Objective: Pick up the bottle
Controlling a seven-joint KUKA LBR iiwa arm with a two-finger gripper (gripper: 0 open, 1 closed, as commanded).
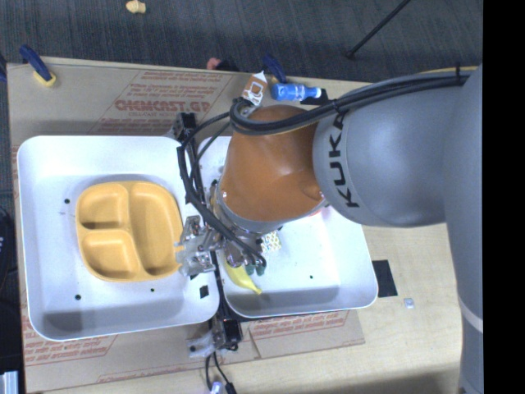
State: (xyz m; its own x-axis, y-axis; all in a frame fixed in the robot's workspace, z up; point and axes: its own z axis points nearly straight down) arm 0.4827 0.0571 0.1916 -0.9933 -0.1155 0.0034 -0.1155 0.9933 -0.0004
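The arm [394, 154] enters from the right and extends over the right bin [353, 290], with its orange band [271, 167] positioned above the divider between the two bins. The gripper [215, 257] hangs low at the near inner corner of the right bin, close to the divider. Whether the fingers are open or closed cannot be determined; wrist hardware and cables cover them.

A yellow object [243, 277] lies in the right bin directly beneath the gripper, partly hidden. Contact with the gripper cannot be confirmed. A small patterned item [271, 241] lies just beside the wrist in the same bin.

No object in either bin can be identified with confidence as the bottle. A blue and white item [294, 93] rests on the cardboard sheet [164, 97] behind the right bin, outside both bins.

The left bin [49, 302] contains a yellow three-compartment tray [127, 230], lying flat near the centre. Both bins sit on the cardboard sheet on the table [410, 351].
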